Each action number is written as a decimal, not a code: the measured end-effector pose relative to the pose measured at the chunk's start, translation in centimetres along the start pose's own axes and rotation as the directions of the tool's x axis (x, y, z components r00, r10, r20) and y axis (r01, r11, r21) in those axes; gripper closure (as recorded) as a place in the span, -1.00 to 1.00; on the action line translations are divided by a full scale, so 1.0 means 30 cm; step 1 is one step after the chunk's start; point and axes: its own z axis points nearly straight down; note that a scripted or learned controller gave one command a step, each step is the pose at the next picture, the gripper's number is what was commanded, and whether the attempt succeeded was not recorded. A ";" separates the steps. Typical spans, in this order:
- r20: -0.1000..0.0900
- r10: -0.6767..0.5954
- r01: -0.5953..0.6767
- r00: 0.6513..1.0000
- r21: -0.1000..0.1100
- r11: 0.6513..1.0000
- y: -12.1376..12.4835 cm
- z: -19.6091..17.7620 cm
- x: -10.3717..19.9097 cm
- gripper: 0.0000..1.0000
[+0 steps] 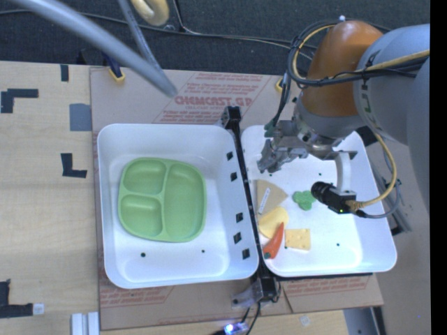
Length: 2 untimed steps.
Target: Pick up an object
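Observation:
Several toy foods lie in the right bin: a tan wedge, a small green piece, a yellow piece, an orange carrot and a yellow cheese square. My gripper hangs over the bin's upper left part, just above and behind the tan wedge. Nothing is visibly held in it. The orange-banded wrist hides the bin's back part.
The left bin holds a green divided plate. A black divider runs between the bins. A black cable plug hangs beside the green piece. A grey pole crosses the upper left.

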 end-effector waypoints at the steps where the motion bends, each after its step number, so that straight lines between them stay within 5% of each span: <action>1: -0.001 -0.001 0.001 1.000 0.001 1.000 -0.053 0.051 0.181 1.00; 2: -0.001 -0.003 0.003 1.000 -0.001 1.000 -0.105 0.021 0.360 1.00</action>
